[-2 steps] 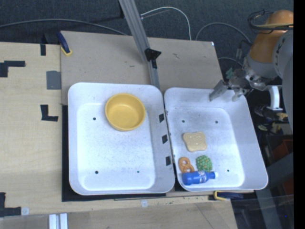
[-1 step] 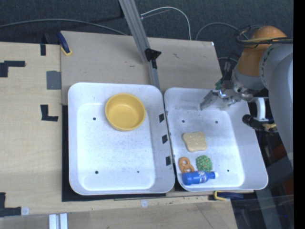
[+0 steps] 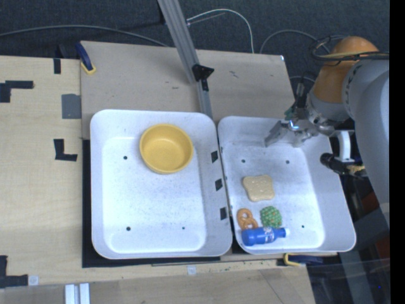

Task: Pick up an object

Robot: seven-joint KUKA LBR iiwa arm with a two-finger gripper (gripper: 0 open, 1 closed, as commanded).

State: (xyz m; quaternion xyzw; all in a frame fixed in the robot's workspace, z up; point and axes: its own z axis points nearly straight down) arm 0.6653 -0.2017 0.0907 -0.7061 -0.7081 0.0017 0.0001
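Lying nearest the front rim of the right bin (image 3: 329,239) is a blue bottle (image 3: 264,235) on its side, white cap pointing right. Just behind it sit a small pretzel (image 3: 245,218) on the left and a green bumpy piece (image 3: 271,216) on the right, close beside each other; the bottle seems to touch or nearly touch both, though I cannot tell for sure. A little farther back, near the middle of this bin, rests a pale slice of toast (image 3: 258,187), lying flat and apart from the other three.

The left bin (image 3: 107,189) stands just beside the right one, their rims meeting along the centre. In its far half sits a yellow bowl (image 3: 166,147), upright, open side up, well apart from everything in the other bin.

Farther back, over the far part of the right bin, hangs the tool (image 3: 277,135), reaching in from the right on the grey arm (image 3: 370,106) with its orange band (image 3: 338,68). Its two prongs are spread apart and point down and to the left, with nothing between them. It is well behind the toast and touches none of the things.

Beyond the bins the tabletop (image 3: 139,75) runs on, brown there and light wood at the left. A grey slanting pole (image 3: 180,30) rises from behind the bins, and thin cables (image 3: 221,12) loop over the dark floor at the very back.
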